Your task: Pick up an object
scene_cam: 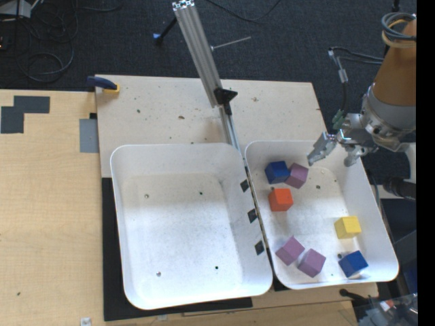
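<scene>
Blocks fill the right bin [380,212]: a blue cube [276,171] and a purple cube [297,175] touching each other near the far left corner, an orange cube [281,199] just below them, a yellow cube [348,227] near the right wall, and two more purple cubes [291,249] [312,262] with a second blue cube [353,263] along the near edge. Nearest the gripper [335,151] is the purple cube by the blue one; it lies down and to the left of the fingertips, a short way off, its faces turned at a slant to the bin walls. The gripper hangs over the bin's far end with its two fingers spread apart and nothing between them. Any grasp there, I judge, must squeeze past the touching blue cube.
</scene>
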Available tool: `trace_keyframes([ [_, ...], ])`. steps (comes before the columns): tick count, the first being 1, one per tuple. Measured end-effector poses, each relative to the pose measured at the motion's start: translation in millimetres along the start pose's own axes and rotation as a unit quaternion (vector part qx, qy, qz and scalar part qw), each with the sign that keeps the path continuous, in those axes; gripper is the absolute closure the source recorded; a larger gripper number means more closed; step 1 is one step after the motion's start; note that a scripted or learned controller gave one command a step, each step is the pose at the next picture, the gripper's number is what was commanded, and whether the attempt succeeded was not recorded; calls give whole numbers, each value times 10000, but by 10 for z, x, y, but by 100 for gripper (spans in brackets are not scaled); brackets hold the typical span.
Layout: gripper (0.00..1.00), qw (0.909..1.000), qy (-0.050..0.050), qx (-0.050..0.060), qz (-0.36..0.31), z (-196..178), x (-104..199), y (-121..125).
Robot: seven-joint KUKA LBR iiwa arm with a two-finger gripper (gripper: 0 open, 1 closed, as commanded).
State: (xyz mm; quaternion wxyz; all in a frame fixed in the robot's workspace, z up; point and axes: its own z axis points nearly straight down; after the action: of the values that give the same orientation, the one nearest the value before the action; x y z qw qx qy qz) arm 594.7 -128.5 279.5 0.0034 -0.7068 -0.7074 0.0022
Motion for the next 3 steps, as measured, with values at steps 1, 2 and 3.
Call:
trace_keyframes([
  [1, 0, 10000, -5, -24, 5, -25, -5, 6],
  [2, 0, 10000, -3, 0, 10, 438, -37, -58],
  [3, 0, 10000, 1, 11, 12, 1081, -39, -33],
])
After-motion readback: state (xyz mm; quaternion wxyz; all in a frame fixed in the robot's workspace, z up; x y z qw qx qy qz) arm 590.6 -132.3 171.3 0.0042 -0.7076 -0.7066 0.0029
